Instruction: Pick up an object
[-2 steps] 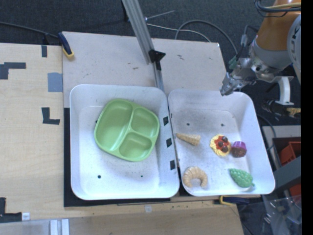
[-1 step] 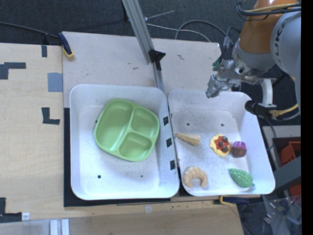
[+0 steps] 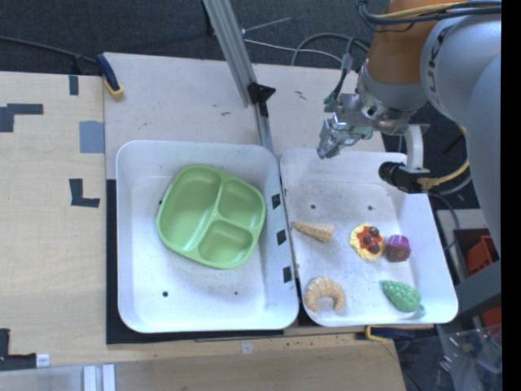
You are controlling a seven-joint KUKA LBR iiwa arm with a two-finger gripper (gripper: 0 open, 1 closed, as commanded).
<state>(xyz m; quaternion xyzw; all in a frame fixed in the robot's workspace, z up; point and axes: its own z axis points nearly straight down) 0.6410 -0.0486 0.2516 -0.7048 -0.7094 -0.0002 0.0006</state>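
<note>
In left bin (image 3: 130, 243): green plate (image 3: 212, 215). Right bin (image 3: 431, 243): 5 foods. End effector (image 3: 330, 147) state unclear.

Gripper (image 3: 332, 145) above right bin (image 3: 423, 218) far edge; croissant (image 3: 326, 295) near front.

Bare bin floor (image 3: 342, 194) below claw (image 3: 330, 147); food clustered farther down; metal post (image 3: 236, 47) stands to its left.

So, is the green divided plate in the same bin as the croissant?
No, the green divided plate lies in the left bin, while the croissant lies in the right bin.
</note>
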